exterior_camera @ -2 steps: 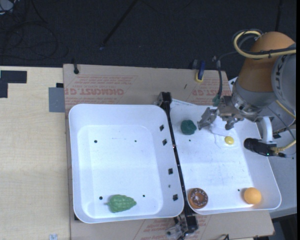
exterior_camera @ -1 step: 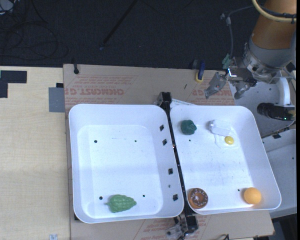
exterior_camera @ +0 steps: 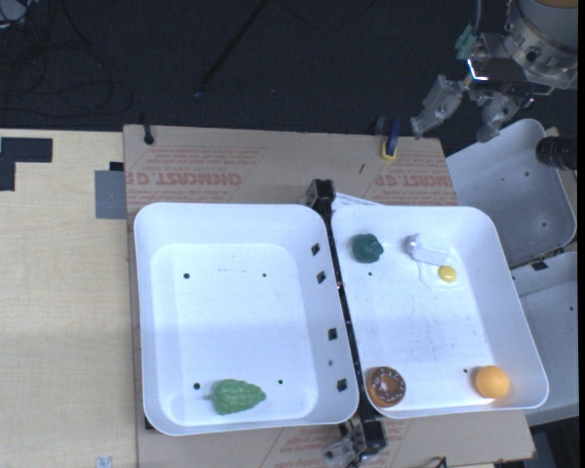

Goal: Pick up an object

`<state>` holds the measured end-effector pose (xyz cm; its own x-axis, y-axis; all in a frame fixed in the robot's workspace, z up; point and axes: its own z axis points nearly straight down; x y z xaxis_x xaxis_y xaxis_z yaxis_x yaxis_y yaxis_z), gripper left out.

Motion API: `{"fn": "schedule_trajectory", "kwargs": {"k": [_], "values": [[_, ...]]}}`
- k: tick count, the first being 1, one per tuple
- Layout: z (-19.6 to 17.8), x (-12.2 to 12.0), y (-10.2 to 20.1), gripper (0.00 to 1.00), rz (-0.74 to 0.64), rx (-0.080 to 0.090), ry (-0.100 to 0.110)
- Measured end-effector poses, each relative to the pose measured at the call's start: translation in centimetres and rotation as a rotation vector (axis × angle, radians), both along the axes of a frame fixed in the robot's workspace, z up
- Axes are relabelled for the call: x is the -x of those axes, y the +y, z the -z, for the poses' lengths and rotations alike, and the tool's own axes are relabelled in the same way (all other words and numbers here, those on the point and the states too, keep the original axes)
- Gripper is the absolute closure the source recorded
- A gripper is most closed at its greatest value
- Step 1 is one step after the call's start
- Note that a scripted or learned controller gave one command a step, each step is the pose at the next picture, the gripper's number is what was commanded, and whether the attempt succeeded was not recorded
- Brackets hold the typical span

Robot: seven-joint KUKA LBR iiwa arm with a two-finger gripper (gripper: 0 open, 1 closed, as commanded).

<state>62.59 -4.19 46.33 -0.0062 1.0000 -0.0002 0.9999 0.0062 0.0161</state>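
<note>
Camera view had gripper up at top right, well clear of both bins, fingers spread, nothing between them, right bin held dark green lump, yellow piece, donut, orange ball, left bin held light green lump
</note>
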Motion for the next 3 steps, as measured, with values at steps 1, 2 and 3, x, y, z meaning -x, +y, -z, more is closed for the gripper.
{"fn": "schedule_trajectory", "kwargs": {"k": [1, 2, 3], "values": [[-8.1, 4.7, 4.8, 0.0, -0.001, -0.002, 0.009], [0.7, 7.9, 0.2, 0.0, 0.011, 0.001, 0.028], [-8.0, 13.8, 2.8, 0.0, 0.002, -0.001, 0.01]]}}
